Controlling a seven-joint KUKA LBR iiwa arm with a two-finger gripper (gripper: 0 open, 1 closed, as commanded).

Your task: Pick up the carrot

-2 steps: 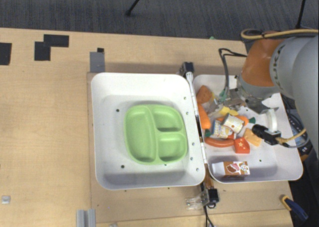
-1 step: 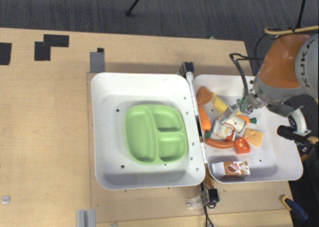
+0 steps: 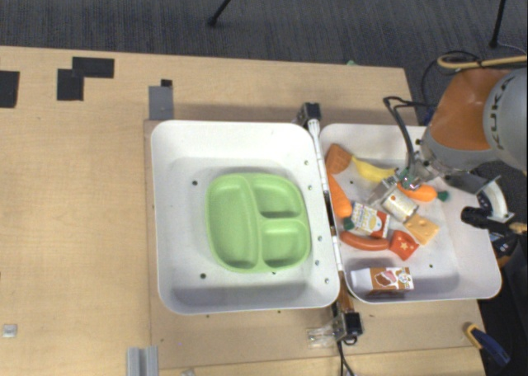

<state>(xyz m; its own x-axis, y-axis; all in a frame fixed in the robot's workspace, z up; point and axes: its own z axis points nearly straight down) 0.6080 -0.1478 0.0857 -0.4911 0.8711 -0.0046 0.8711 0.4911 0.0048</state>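
Observation:
The carrot [image 3: 339, 198] is a long orange piece lying against the left wall of the right bin [image 3: 474, 279], beside the divider. My gripper [image 3: 403, 178] reaches in from the right and hangs low over the middle of that bin's pile, well to the right of the carrot. Directly by the gripper lies a small rounded orange piece [image 3: 422, 194] with a green tip. Whether the gripper holds anything is hidden by the wrist.
The right bin also holds a brownish-orange wedge [image 3: 337, 157], a banana [image 3: 371, 171], a red sausage [image 3: 363, 241], a cheese wedge [image 3: 423, 229], a small carton [image 3: 367, 218] and a brown box [image 3: 390, 279]. A green divided plate [image 3: 257, 219] sits in the left bin [image 3: 181, 201].

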